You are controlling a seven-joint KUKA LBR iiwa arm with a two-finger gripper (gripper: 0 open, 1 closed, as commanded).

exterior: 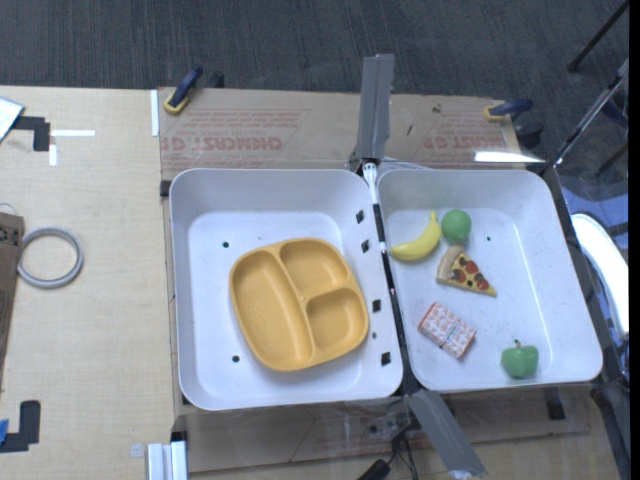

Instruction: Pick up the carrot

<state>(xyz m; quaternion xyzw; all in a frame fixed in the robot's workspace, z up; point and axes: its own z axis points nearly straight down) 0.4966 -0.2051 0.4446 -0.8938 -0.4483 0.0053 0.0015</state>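
A dark carpeted floor surrounds the bench, where 2 white bins sit side by side. The left bin (190,268) holds a yellow divided plate (298,303); the right bin (560,268) holds a banana (418,241), pizza slice (466,272) and 2 green fruits. I spot no carrot, and cannot tell the claw's state. Locating the carrot seems the 1st step.

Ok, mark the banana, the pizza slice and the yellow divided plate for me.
banana (418,243): camera view, middle of its curve.
pizza slice (465,273): camera view, centre of the topping.
yellow divided plate (262,303): camera view, floor of the large compartment.
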